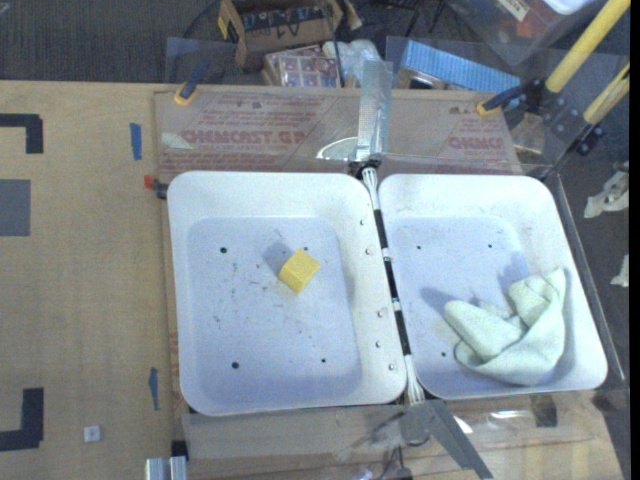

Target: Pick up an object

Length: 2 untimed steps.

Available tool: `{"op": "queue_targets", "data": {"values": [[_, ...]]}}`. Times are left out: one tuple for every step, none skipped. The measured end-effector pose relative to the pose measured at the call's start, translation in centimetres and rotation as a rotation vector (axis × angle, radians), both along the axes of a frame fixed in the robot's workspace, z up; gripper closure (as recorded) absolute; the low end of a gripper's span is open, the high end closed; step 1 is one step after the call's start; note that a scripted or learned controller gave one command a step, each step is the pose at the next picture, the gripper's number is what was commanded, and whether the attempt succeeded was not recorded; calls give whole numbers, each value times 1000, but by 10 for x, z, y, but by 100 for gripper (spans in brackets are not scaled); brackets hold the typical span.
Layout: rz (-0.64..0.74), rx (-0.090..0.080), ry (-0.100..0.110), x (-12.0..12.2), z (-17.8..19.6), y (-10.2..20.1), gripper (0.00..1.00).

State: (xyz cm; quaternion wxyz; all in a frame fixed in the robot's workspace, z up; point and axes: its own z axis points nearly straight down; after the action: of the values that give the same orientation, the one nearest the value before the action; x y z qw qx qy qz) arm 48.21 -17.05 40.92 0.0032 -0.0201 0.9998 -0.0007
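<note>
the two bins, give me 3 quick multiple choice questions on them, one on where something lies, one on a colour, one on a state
1. Where does the small block lie?
A. in the left bin
B. in the right bin
C. on the bench outside both bins

2. What colour is that block?
A. red
B. yellow
C. blue

3. How does the cloth in the right bin lie?
A. folded into a neat square
B. hanging over the rim
C. crumpled in a heap

Key: 1 A, it sits near the middle of the left bin; 2 B, it is plainly yellow; 3 C, it lies bunched at the near right corner.
</note>
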Motion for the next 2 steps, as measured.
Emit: {"op": "queue_targets", "data": {"values": [[389,-3,-5,16,28,44,0],[782,-6,-4,15,28,27,0]]}}
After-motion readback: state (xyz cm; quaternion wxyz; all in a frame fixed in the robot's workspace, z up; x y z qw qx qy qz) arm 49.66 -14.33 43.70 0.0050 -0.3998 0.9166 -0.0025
